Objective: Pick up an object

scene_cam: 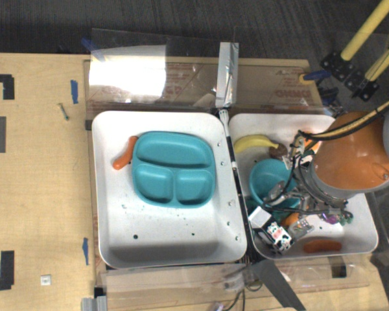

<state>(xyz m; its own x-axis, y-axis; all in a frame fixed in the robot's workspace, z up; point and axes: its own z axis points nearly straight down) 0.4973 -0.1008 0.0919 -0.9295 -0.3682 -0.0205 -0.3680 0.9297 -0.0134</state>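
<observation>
Wooden bench (32, 193), 2 white bins (175, 245), dark floor (181, 5); fingers (290, 196) state unclear.

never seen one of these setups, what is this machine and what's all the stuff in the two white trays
This is one picture, taken by a fixed camera above a workbench, looking down at a slant. The big grey and orange shape on the right is a robot arm reaching in from that side; a program is trying to make it pick up an object. Its gripper hangs low over the right bin, and I cannot tell whether it holds anything.

The left bin holds a teal divided plate with an orange sausage-like toy beside its left edge.

The right bin is cluttered: a yellow banana at the back, a teal cup under the arm, a small black and white item near the front, and a reddish-orange piece by the front wall.
</observation>
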